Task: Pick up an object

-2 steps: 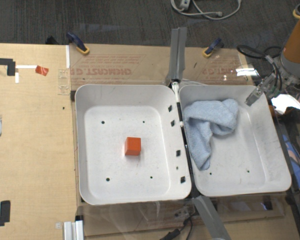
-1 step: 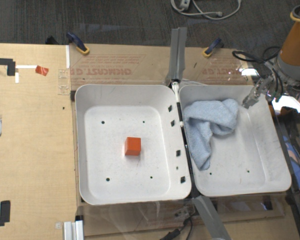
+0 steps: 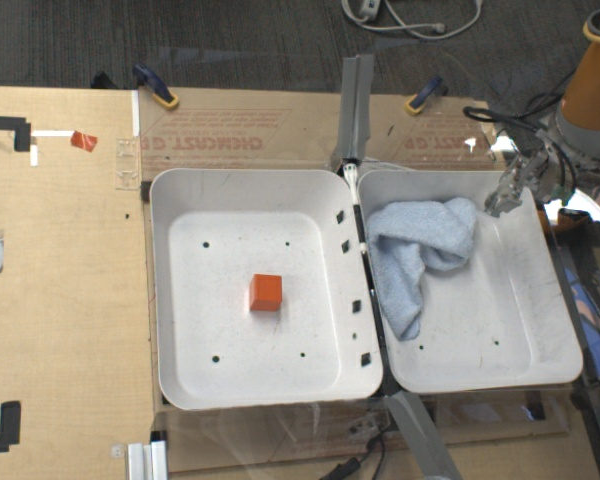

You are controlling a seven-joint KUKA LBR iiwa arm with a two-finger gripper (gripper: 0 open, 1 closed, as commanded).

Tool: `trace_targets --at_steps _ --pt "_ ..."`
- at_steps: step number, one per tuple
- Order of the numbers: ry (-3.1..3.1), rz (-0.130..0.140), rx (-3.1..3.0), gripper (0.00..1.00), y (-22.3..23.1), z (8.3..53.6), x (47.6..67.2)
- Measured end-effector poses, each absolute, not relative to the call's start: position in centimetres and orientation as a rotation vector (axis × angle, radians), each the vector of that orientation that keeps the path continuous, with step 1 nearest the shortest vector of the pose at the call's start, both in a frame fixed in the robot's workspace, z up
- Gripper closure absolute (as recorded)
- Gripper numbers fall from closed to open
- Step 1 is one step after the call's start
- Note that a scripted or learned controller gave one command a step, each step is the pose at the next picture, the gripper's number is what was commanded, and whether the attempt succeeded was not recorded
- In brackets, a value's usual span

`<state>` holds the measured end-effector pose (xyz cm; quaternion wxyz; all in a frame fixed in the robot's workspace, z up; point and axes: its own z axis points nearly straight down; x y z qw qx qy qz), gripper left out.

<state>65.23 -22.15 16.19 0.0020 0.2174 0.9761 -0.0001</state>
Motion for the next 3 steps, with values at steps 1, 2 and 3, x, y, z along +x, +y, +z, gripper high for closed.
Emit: trace_targets --at_steps 1,2,3 --pt "3.104 0.001 0.482 1.00 -21.4 9.3 60.9" --pt "3.132 0.000 0.150 1.00 -19.7 15.7 64.5" --pt "3.136 0.000 -0.009 1.00 -20.1 19.2 65.3"
